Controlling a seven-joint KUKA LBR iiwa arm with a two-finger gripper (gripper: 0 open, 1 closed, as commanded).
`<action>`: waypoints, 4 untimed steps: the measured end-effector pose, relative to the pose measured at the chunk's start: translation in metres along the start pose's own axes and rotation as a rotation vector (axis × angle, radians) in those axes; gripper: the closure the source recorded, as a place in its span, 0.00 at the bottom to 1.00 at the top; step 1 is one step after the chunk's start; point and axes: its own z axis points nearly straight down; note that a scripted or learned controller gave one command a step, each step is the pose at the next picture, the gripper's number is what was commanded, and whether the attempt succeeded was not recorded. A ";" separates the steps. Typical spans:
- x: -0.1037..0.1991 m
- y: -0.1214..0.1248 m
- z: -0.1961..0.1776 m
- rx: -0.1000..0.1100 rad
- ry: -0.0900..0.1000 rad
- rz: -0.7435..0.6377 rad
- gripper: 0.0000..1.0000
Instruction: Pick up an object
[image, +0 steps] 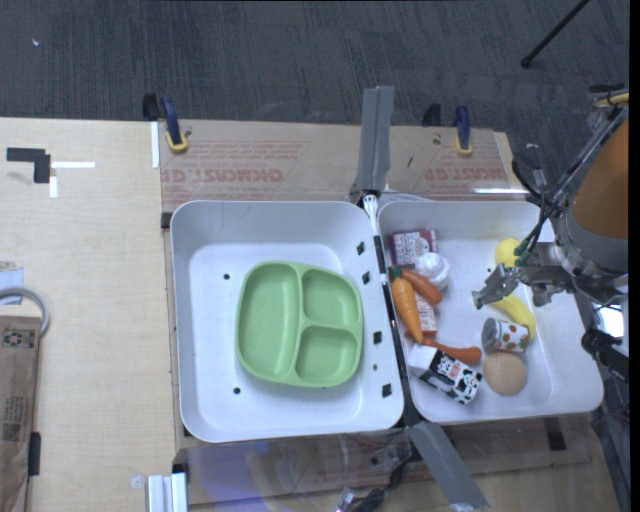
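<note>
I'm watching the gripper (503, 287) hanging over the right bin (560, 400) near its right edge, just above the banana (516, 310), and I cannot tell from here whether it is gripping anything. Below it, toward the bin's near right corner, the small can (506, 336) and the round bun (505, 375) are sitting close together, while the carrots (407, 305), the white cap (432, 266) and the cow-print carton (448, 375) are crowding the bin's left edge. The green divided plate (298, 323) is lying mid-floor in the left bin (200, 300).
</note>
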 end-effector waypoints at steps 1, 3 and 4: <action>-0.057 0.027 0.113 -0.006 -0.001 0.082 0.00; -0.040 0.092 0.118 0.000 -0.002 0.217 1.00; -0.019 0.098 0.019 -0.003 -0.002 0.173 1.00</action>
